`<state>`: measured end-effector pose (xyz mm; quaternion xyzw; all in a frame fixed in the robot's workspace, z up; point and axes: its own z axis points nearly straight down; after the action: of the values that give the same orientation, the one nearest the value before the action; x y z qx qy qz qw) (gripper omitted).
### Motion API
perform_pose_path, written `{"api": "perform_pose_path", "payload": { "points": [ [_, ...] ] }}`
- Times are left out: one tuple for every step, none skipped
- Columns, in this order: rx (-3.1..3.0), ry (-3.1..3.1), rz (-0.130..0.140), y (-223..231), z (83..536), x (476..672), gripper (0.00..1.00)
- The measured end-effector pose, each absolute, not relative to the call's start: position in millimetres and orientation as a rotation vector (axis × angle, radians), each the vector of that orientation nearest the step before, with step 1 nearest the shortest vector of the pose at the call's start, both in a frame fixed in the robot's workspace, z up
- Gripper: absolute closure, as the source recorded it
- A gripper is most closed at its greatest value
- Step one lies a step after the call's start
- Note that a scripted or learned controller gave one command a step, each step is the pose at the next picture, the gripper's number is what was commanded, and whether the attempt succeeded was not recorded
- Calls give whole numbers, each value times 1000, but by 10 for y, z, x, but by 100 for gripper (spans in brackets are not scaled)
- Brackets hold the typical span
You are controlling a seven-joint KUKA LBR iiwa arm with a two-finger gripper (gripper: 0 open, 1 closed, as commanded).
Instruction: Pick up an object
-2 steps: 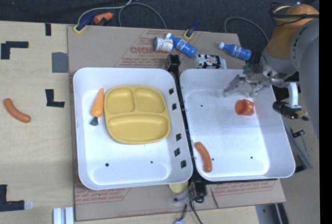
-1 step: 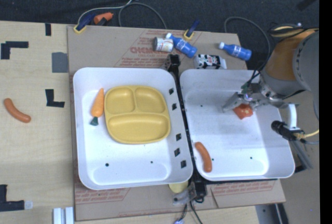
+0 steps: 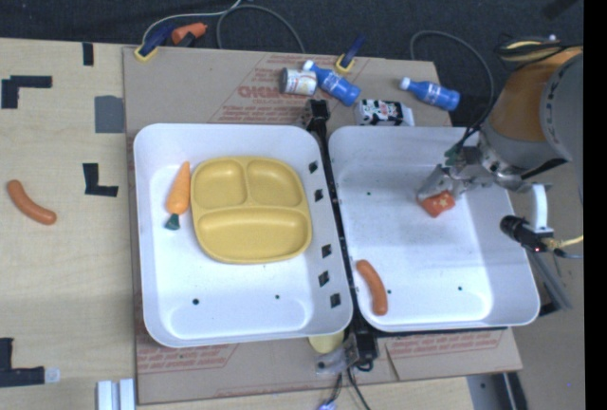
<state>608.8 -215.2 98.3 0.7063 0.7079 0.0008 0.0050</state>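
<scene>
Camera view: two white bins side by side, left bin (image 3: 156,304) and right bin (image 3: 493,304). One grey arm (image 3: 531,128) reaching in from 3 o'clock, gripper (image 3: 446,185) low in the right bin at about 1 o'clock. One small red-orange object (image 3: 438,203) right at the gripper tips, touching or just under them; cannot tell whether spread, closed, or pinching it. By the look of it, task at the grasp stage: object reached, not lifted clear, lift left to do. One yellow divided plate (image 3: 251,209) mid left bin, one carrot (image 3: 178,188) just beside it at 9 o'clock. Two sausages: one (image 3: 372,287) at 7 o'clock in the right bin, one (image 3: 30,202) out on the bench far at 9 o'clock. Two blue bottles (image 3: 339,86) (image 3: 432,94) behind the bins at 12 o'clock
</scene>
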Motion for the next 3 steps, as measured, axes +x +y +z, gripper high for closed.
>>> {"api": "perform_pose_path", "payload": {
  "points": [
    [2210, 2232, 7, -1382, 993, 6714, 100],
    [2219, 2224, -1, -1445, 989, 6682, 0],
    [2217, 2218, 4, -1545, 869, 6223, 0]
  ]
}}
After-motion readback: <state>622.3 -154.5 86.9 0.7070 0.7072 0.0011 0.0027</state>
